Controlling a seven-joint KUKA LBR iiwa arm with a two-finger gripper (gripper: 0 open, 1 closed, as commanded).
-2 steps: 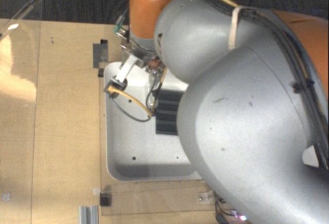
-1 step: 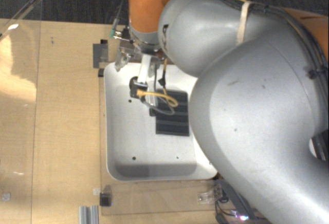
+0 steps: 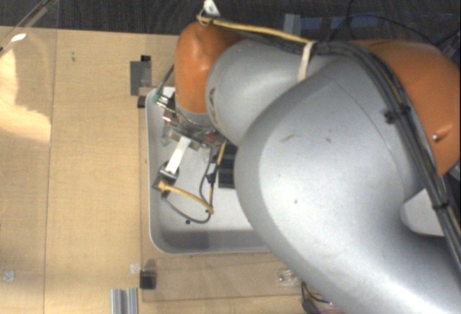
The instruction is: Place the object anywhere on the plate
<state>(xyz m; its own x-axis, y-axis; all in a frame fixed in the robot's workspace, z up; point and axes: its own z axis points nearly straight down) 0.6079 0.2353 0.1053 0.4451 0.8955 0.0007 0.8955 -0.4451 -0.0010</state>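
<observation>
Cannot tell which way the object lies from the gripper (image 3: 189,161): hidden under the arm (image 3: 324,183). Poised low inside the white bin (image 3: 155,233). Cannot tell pincer state.

No text, label, brand, number or sign can be read anywhere in the view. Nothing legible is borne by the arm (image 3: 338,161), the white bin (image 3: 180,233) or the bench (image 3: 86,161).
</observation>
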